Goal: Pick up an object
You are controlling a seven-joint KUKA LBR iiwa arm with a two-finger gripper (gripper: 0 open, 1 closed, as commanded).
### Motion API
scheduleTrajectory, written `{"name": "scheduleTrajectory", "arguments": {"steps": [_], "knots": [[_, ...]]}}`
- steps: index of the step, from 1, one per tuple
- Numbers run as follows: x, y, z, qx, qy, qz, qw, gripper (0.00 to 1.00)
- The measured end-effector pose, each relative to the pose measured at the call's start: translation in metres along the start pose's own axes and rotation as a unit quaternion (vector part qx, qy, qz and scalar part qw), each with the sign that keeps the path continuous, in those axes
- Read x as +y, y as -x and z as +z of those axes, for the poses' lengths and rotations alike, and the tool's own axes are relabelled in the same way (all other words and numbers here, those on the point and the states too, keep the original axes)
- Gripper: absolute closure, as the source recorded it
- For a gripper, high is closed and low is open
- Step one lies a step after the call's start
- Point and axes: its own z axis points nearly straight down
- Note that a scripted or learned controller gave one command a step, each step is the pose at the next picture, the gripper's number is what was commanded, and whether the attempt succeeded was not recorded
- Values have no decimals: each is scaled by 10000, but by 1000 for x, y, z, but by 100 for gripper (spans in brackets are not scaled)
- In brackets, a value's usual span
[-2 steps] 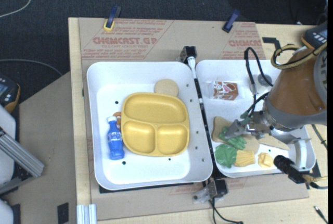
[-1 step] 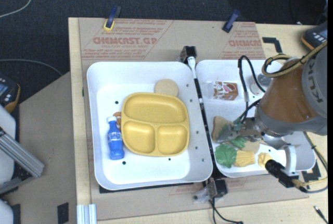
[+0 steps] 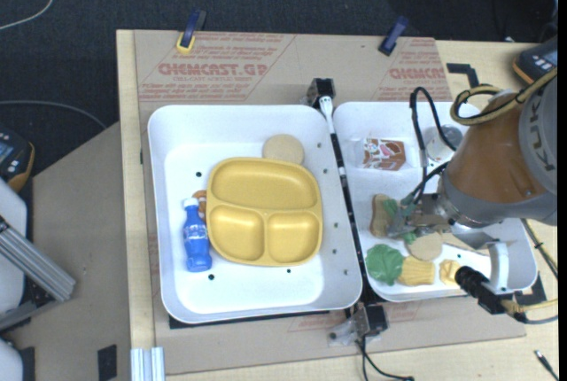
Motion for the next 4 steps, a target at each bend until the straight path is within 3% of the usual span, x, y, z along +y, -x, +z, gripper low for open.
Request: {"name": "scheduleTrajectory", "arguments": {"steps": [1, 2, 3, 4], "knots": [[11, 1, -58, -7, -34, -14, 10000, 100], [5, 0, -117, -7, -29, -12, 10000, 100], [5, 0, -125, -3, -49, -11, 10000, 100], [54, -31, -134, -2, -38, -31, 10000, 100]]}}
